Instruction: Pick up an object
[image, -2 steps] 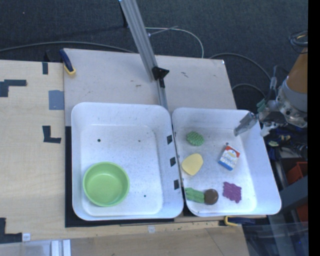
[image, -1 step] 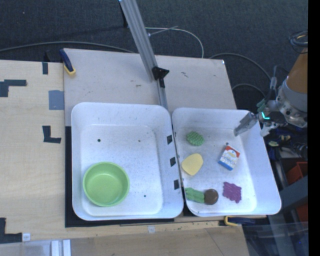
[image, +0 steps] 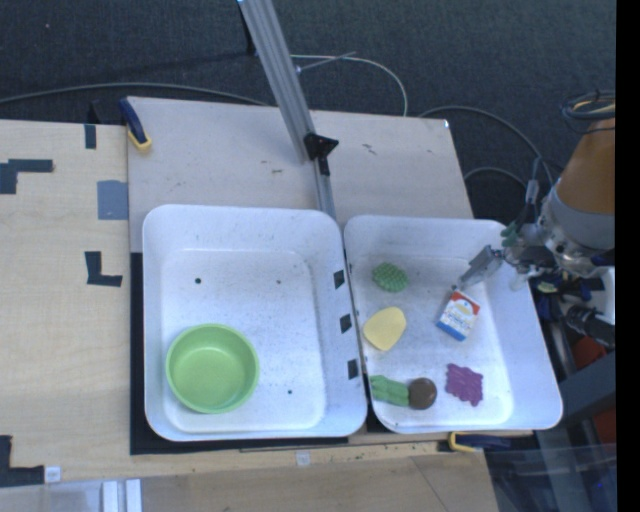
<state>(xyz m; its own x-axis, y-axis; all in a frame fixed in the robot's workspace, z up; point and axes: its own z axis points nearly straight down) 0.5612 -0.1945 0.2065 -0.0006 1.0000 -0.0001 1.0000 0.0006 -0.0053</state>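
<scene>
Jaws (image: 480, 268) at the right bin's (image: 520, 400) upper right, just above a small white carton (image: 458, 316); whether they are open or closed cannot be told. Same bin: green ridged item (image: 390, 277), yellow piece (image: 385, 328), purple piece (image: 464, 383), green-and-brown item (image: 403, 391). Green bowl (image: 212, 368) occupies the left bin's (image: 240, 225) lower-left corner.

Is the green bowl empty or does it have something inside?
Empty. The green bowl sits upright in the left bin, and its plain green inside shows.
</scene>
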